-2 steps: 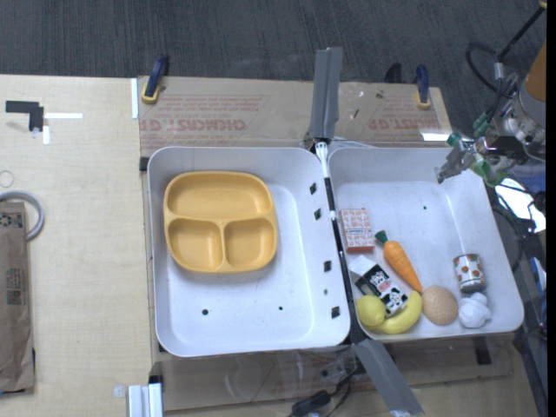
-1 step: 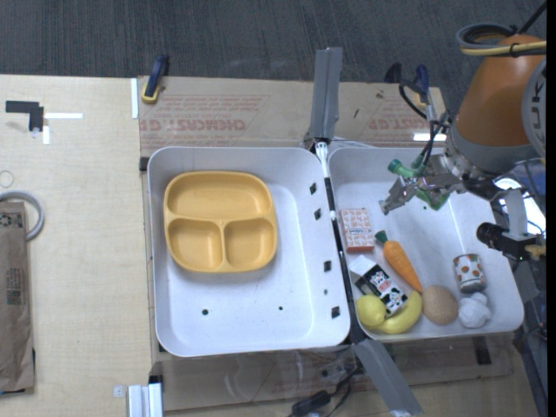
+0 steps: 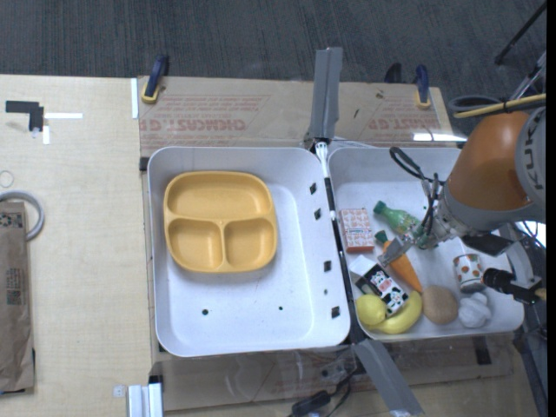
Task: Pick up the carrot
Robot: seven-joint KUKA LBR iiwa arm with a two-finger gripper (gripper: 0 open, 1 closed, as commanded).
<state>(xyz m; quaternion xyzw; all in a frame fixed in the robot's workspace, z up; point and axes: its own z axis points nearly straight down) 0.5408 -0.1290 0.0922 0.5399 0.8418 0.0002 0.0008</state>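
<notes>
My gripper (image 3: 393, 252) hangs in the right bin (image 3: 365, 159), just beside the carrot's (image 3: 406, 273) upper end. Left of it lies a small box (image 3: 356, 229), behind it a bottle (image 3: 396, 216). Nearer the front edge sit a banana (image 3: 395, 318) and a carton (image 3: 383, 287). A divided plate (image 3: 221, 221) lies in the left bin (image 3: 243, 320).
</notes>
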